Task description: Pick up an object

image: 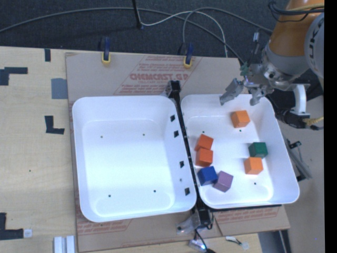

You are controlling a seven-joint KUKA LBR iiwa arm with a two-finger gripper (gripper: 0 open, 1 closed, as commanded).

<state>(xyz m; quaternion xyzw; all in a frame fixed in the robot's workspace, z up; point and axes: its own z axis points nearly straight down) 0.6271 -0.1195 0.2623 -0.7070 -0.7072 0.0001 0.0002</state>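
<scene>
Above the far rim of the right bin (pixel 281 157), the tool (pixel 243 95) hangs with its two fingers spread apart and nothing between them. Just below it, near the bin's far wall, sits the nearest candidate for the pick, an orange cube (pixel 240 118), standing alone with free space around it.

Farther into the bin lie a green cube (pixel 258 149) and a second orange cube (pixel 253 165) close together, and toward the divider a tight group: two orange cubes (pixel 204 149) stacked against each other, a blue cube (pixel 207 175) and a purple cube (pixel 223 181) touching. The left bin (pixel 89 141) sits beside it on the cardboard-covered counter (pixel 152 75).

Risks, as I judge them: the fingers stand partly over the bin's rim, so a straight descent could strike the wall; a finger landing on the cube's top would push it aside; closing off-centre may squeeze it out.

The arm (pixel 295 36) reaches in from the right, wrist bent downward, fingers pointing toward the bin.
</scene>
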